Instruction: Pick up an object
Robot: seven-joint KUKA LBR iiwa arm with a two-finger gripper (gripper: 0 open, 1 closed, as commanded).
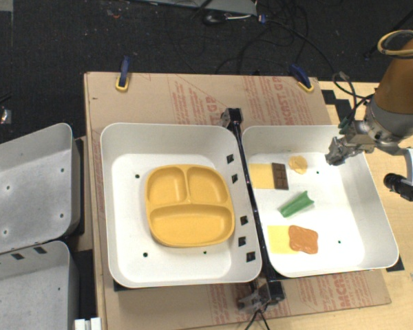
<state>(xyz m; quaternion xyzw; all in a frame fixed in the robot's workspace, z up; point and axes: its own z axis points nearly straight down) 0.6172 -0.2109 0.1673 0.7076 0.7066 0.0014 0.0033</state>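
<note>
Gripper (336, 153) hung over right bin (372, 205) far-right side, nothing between fingers, opening can't tell. Small tan piece (299, 163) lay just left; green piece (295, 204), orange piece (303, 238) nearer. Pick not yet done.

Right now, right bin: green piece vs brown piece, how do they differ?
The green piece is a bright green elongated block lying at a diagonal; the brown piece is a dark brown bar lying nearly straight up the bin. The green piece lies alone on the bare floor of the right bin; the brown piece abuts the edge of a yellow slab. Both are small oblongs lying flat, clear of the gripper.
</note>
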